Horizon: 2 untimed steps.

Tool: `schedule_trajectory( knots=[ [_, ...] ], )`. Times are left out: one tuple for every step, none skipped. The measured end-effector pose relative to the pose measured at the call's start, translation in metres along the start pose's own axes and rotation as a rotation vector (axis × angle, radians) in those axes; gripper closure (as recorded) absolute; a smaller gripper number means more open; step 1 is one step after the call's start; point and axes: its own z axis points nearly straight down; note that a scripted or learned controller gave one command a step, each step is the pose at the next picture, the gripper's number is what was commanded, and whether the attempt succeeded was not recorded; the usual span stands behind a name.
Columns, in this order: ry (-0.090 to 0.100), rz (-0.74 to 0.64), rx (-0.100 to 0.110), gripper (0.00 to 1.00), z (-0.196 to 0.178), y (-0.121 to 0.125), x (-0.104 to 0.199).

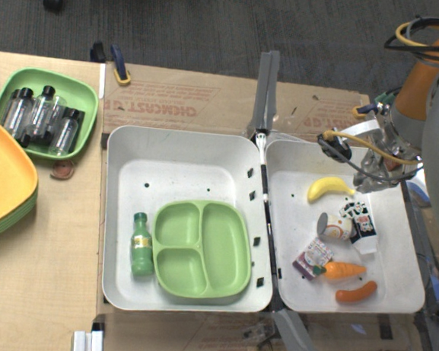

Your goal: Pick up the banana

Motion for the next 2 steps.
schedule_trajectory(
  knots=[
    [0.001, -0.177, 0.0, 1.0, 0.062, 0.09, 0.01],
    [0.001, -0.002, 0.001, 1.0, 0.019, 0.076, 0.011]
  ],
)
